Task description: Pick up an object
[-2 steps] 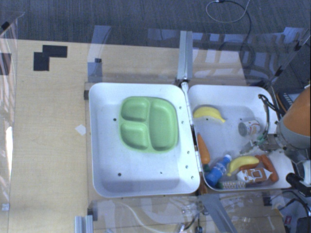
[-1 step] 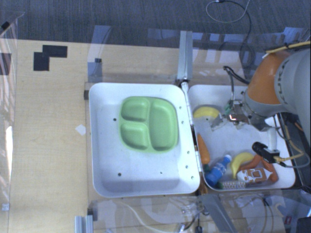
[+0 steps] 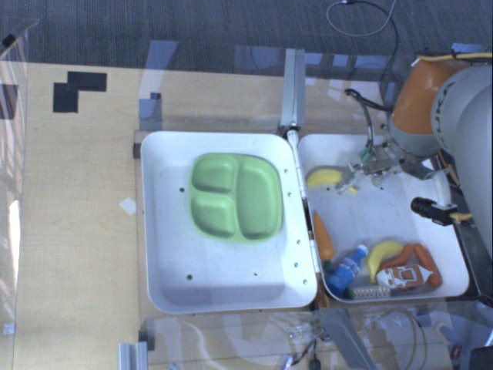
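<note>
Across the frame, counter (image 3: pixel 77 230): pale wood surface bearing two shallow white bins side by side.
Left bin (image 3: pixel 166 276): holds a green three-compartment plastic tray (image 3: pixel 236 196) near its centre.
Right bin (image 3: pixel 400 206): objects lie along its left and lower sides.
Arm (image 3: pixel 454 106): grey with orange band, at upper right.
Gripper (image 3: pixel 356 172): low in the right bin's upper part, just beside a yellow banana-shaped toy (image 3: pixel 323 178); whether it is open or closed, cannot tell.
Lower right: orange carrot-shaped toy (image 3: pixel 324 237), blue plastic bottle (image 3: pixel 347 267), second yellow banana toy (image 3: pixel 381 254), red-orange packet (image 3: pixel 408 274).

One fixed overhead camera looks down slantwise on both bins (image 3: pixel 154 230).
</note>
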Controlling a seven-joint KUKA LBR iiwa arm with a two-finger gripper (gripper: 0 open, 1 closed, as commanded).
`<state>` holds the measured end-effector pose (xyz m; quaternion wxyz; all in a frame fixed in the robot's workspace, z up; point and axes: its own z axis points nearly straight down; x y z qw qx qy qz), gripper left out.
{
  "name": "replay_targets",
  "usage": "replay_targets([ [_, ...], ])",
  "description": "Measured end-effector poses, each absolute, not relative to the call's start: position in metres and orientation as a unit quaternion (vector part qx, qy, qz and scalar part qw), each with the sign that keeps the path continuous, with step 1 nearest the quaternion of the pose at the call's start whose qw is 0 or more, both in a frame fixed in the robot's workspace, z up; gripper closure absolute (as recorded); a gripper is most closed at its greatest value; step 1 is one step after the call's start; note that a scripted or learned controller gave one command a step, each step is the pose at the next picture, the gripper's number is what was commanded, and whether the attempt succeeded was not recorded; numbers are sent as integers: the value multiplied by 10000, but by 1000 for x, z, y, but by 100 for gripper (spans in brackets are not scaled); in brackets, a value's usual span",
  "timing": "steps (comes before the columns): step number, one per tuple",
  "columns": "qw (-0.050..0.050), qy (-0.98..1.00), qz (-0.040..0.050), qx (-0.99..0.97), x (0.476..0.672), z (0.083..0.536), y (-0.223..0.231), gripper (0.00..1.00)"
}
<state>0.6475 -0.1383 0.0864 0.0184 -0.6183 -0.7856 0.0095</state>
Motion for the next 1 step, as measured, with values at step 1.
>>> replay_targets([
  [1, -38, -8462, -16, -5328, 611, 156, -150, 0],
])
